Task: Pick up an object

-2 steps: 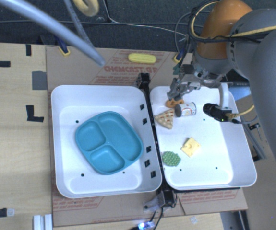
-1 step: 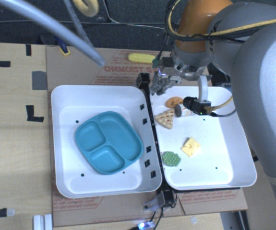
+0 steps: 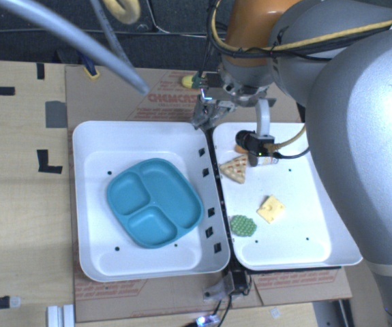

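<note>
The grey arm (image 3: 359, 114) is recorded reaching in from the right. Two white bins are noted, the left bin (image 3: 93, 155) and the right bin (image 3: 305, 182). The gripper (image 3: 206, 114) is positioned over the far end of the wall between them. Whether the jaws are open or closed cannot be told, and nothing is seen in their grasp. A blue divided plate (image 3: 155, 201) is found below and left of the jaws. Below and right of them, a tan wedge (image 3: 234, 169) lies nearest, with a green disc (image 3: 243, 225) and a yellow block (image 3: 271, 209) farther off.
</note>
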Motion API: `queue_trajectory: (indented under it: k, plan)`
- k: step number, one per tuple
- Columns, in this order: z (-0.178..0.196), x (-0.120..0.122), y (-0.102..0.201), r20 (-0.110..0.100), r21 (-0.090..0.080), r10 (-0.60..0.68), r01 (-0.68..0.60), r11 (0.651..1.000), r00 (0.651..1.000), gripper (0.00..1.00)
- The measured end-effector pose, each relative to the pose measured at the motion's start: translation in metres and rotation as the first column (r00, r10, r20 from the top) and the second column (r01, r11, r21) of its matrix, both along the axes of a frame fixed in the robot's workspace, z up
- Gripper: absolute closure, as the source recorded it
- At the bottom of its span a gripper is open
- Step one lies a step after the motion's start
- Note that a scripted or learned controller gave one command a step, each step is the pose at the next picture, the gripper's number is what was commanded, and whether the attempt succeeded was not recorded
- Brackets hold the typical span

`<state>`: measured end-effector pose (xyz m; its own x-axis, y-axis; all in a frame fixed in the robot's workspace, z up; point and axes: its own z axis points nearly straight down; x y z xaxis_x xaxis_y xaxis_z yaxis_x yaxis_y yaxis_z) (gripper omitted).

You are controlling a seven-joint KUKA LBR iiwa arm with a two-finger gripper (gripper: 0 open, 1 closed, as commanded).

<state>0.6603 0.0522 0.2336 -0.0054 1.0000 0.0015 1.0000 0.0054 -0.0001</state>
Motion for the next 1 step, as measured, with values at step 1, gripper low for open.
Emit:
queue_trajectory:
  k: [1]
  plan:
    - [-0.0019,-0.0013,0.0467,-0.002,-0.001,0.000,0.000,1.000,1.000,1.00]
